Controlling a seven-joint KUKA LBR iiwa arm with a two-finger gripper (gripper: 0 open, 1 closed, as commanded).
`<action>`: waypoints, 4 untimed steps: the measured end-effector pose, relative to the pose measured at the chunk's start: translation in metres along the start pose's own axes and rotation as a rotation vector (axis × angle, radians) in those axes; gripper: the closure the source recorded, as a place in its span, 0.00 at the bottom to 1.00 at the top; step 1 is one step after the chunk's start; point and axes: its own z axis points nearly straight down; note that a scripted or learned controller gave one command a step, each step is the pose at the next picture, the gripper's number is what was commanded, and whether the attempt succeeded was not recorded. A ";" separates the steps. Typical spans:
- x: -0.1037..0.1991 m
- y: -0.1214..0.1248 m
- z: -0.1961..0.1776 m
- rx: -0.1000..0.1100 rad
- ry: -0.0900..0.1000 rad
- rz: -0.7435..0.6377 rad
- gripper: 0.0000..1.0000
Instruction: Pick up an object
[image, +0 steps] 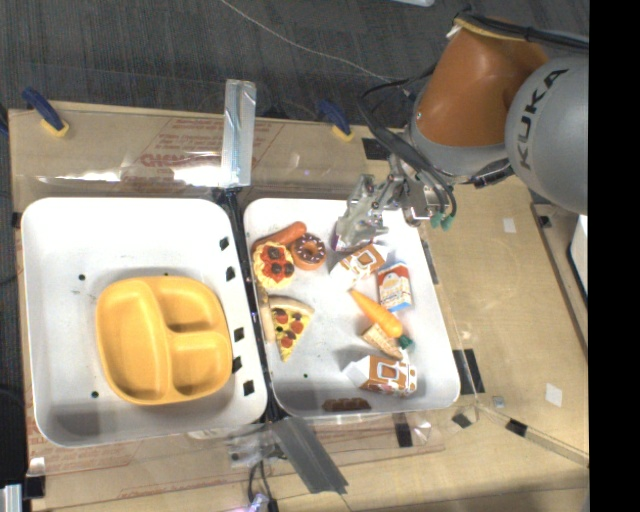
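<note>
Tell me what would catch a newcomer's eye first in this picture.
Probably the yellow divided tray lying alone in the left bin. Next, the cluster of toy food in the right bin, including a pizza slice and a carrot. The gripper hangs over that bin's far side.

Tan bench (510, 330), partly under clear plastic sheet (180, 150). On it: two white bins side by side, left bin (50, 230) and right bin (440, 340), touching along middle. Blue clamps (45, 112) at far edge.
</note>
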 end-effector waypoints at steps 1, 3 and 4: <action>0.004 -0.039 -0.057 0.004 -0.007 0.126 1.00; -0.015 -0.013 0.020 -0.001 0.003 -0.176 1.00; 0.003 -0.075 -0.052 0.005 -0.007 0.023 1.00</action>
